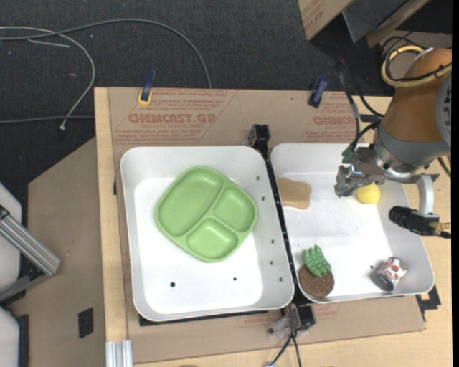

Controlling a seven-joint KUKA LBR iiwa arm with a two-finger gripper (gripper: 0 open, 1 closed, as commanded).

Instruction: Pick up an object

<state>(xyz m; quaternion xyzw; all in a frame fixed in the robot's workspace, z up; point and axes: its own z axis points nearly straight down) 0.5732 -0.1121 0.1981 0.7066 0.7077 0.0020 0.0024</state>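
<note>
Gripper [349, 183]: low over the far part of the right bin [344, 236], carried by the arm [416, 107] entering from the right. From my station I cannot tell whether it is wide or narrow, and I see nothing held in it.

Yellow ball [368, 194]: on the bin floor just beside the gripper, on its right. It is the object closest to the gripper.

Right bin, further contents: one flat tan piece [295, 193] by the left wall, one small potted plant [316, 271] at the near left corner, and one small patterned can [391, 273] on its side at the near right. That makes four loose objects in all.

Left bin [143, 215]: one green plate [206, 213] with three compartments, lying flat near the middle.

Surface: the two white bins sit side by side on a brown board [186, 115] with red lettering. Two blue clips [148, 84] [318, 91] sit at its far edge.

Room: a dark floor [43, 143] crossed by pale cables [86, 50], with a cardboard box [323, 14] at the far right.
</note>
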